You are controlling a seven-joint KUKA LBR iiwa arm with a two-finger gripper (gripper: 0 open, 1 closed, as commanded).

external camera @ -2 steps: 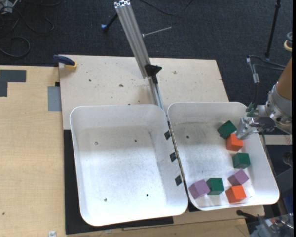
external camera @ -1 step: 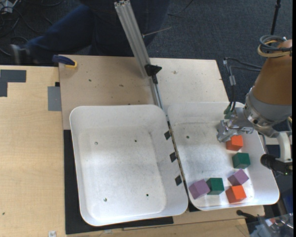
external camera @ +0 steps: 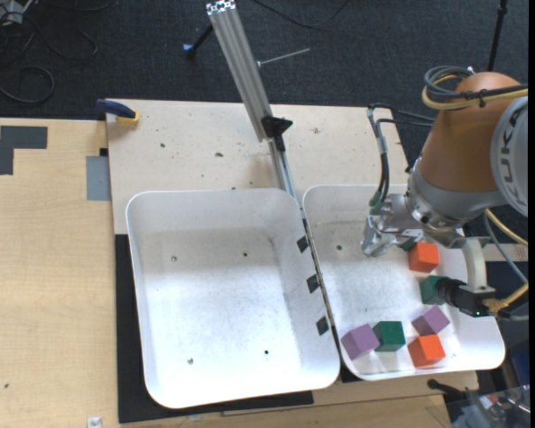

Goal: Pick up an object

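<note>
My gripper (external camera: 385, 241) hangs over the upper middle of the right bin (external camera: 352, 230), open, with nothing between its fingers. Just right of it lies an orange cube (external camera: 423, 257). Below that, a dark green cube (external camera: 432, 288) is partly covered by a black part of the arm. Along the bin's front edge sit a purple cube (external camera: 359, 340), a green cube (external camera: 390, 334), another purple cube (external camera: 431, 320) and a second orange cube (external camera: 426, 349).
The left bin (external camera: 214, 301) sits beside the right one, and black clips (external camera: 312, 282) mark their shared rim. A slanted aluminium bar (external camera: 245, 69) rises from behind the bins. A blue clamp (external camera: 116, 110) sits at the bench's far left corner.
</note>
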